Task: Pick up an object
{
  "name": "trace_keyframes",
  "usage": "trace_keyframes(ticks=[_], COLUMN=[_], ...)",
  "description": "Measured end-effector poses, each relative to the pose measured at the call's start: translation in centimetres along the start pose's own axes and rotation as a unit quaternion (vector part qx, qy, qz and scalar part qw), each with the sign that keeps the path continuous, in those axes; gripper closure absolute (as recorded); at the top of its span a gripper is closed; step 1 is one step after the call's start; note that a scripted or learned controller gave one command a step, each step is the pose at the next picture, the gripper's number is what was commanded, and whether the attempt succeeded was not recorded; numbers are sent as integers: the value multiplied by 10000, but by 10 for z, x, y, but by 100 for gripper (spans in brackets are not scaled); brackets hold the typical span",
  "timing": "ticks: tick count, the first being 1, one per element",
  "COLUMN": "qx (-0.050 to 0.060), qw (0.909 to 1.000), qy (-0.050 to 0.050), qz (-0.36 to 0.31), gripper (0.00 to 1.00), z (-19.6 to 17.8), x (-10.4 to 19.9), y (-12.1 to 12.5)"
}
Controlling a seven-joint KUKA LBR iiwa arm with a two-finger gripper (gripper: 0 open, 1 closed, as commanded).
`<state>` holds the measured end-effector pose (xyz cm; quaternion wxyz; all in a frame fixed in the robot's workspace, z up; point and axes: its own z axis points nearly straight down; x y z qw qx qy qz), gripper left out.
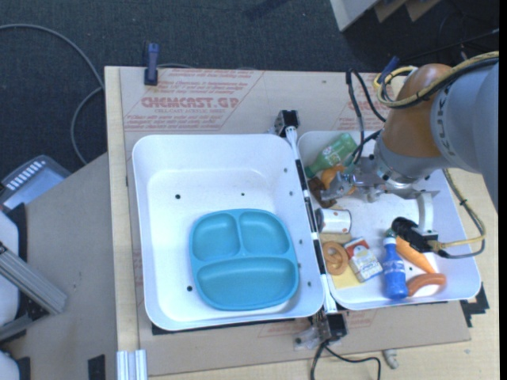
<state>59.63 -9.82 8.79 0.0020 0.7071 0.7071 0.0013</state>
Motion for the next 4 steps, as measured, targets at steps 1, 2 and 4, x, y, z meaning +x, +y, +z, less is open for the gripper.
trace_keyframes(ticks=[1,2,4], qx=[116,8,12], qw=[9999,10000,10000], qy=[-6,3,7], qz=[-9,2,-8], gripper=[0,0,100], z=[3,2,-97], x=[-1,-5,54], y=[61,18,-14])
